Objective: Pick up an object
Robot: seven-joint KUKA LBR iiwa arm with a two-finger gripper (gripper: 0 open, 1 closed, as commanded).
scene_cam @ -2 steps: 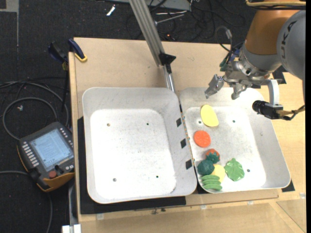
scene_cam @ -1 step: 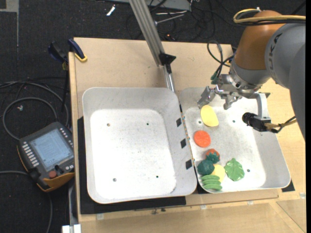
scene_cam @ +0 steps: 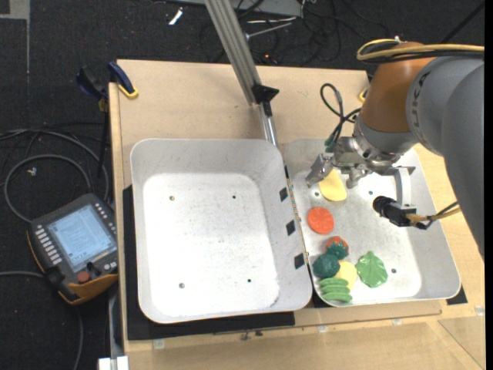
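My gripper (scene_cam: 335,176) hangs low over the far part of the right bin (scene_cam: 431,260). Its two grey fingers (scene_cam: 315,173) stand spread apart, so it is open. A pale yellow object (scene_cam: 333,188) lies on the bin floor just below and between the fingertips; I cannot tell whether they touch it. Closer to the front lie an orange-red round piece (scene_cam: 321,220), a small red piece (scene_cam: 337,245), a dark green lump (scene_cam: 325,265), a yellow piece (scene_cam: 347,273), a light green leaf shape (scene_cam: 371,269) and a green pod (scene_cam: 334,289).
The left bin (scene_cam: 139,160) stands beside the right one, sharing a raised middle rim with black clips (scene_cam: 291,226). A slanted metal pole (scene_cam: 235,41) crosses the bench top at the back. A black fitting with a cable (scene_cam: 389,209) hangs off the wrist.
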